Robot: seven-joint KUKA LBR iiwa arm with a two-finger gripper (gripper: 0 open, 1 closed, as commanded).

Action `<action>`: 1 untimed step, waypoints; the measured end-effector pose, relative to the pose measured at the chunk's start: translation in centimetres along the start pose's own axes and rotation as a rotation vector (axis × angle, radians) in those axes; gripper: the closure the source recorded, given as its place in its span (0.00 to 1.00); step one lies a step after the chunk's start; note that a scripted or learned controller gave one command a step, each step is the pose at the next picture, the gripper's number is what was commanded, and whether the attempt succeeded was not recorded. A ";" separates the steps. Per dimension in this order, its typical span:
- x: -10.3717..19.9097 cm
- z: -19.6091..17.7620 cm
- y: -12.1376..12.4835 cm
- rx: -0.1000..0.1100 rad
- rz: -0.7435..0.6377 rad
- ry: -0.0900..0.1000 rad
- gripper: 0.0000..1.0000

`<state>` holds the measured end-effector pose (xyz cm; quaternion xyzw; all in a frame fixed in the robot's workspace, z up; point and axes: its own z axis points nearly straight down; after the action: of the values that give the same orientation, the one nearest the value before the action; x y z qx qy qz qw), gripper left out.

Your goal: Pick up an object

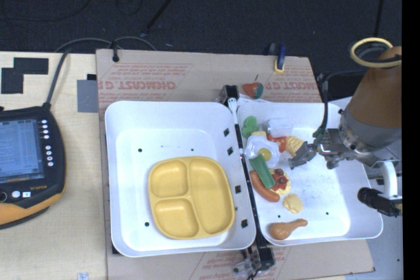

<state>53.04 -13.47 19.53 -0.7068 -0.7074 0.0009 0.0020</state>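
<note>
A flat brown cardboard sheet (197, 75) with reversed red lettering lies on the bench under two shallow white plastic bins set side by side. The left white bin (125, 134) carries a yellow three-compartment plastic tray (190, 197), lying flat in its lower middle part. The right white bin (341, 213) holds a cluster of small toy foods along its left side, close to the wall shared with the other bin.

The grey arm with its orange band (377, 98) comes in from the right, its wrist over the right bin's right half. The two-finger gripper (303, 155) points left toward the toy pile and sits just beside a yellow toy piece (293, 143); whether the jaws are spread or closed cannot be told, and nothing can be seen pinched between them.

At the far left, a black and orange handheld control pendant (26, 164) with a lit screen rests on the pale bench top.

In the pile, a long green toy vegetable (264, 174) lies slanted above a red-orange toy sausage (264, 188). A tan toy chicken drumstick (287, 228) lies near the bin's bottom edge, and a small pale yellow toy lump (293, 203) sits just above it. A small red toy with a green top (252, 90) lies on the cardboard just beyond the bins' top edge
</note>
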 end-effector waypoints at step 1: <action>2.4 9.2 -5.9 0.011 0.000 0.004 0.00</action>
<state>47.10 -11.09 10.31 -0.7067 -0.7075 0.0034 0.0072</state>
